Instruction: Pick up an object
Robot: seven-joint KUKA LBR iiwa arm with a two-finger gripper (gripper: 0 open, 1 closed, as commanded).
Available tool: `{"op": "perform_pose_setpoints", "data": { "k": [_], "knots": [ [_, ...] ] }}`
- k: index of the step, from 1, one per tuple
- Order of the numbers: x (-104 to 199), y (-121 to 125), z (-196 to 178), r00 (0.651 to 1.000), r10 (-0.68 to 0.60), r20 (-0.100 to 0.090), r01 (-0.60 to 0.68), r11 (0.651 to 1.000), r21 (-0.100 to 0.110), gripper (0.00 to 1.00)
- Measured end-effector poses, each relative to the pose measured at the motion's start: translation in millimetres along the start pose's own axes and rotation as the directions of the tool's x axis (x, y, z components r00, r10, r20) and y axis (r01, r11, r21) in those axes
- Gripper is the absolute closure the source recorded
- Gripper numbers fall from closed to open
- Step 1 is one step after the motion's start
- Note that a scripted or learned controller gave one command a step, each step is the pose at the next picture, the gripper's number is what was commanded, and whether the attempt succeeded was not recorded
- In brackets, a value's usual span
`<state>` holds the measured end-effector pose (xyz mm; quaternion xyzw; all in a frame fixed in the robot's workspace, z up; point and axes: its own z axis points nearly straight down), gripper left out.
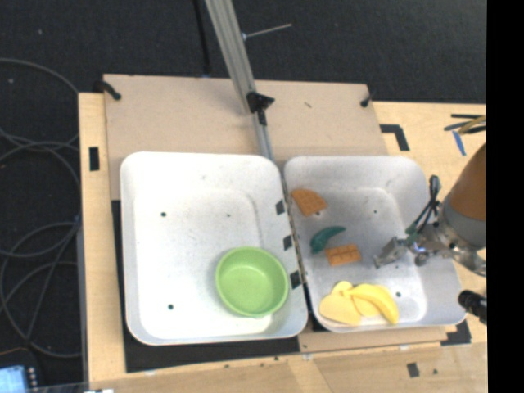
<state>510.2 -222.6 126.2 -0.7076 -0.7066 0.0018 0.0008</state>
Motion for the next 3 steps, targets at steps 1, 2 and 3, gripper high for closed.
{"op": "perform_pose_setpoints", "data": {
  "k": [1, 2, 3],
  "knots": [
    [-2, 0, 26, 1.000, 0.001, 0.002, -0.001, 1.000, -0.005, 0.00],
    [-2, 1, 14, 1.000, 0.007, 0.002, -0.007, 1.000, -0.010, 1.00],
    [-3, 4, -51, 1.000, -0.005, 0.002, 0.005, 1.000, -0.012, 1.00]
  ]
}}
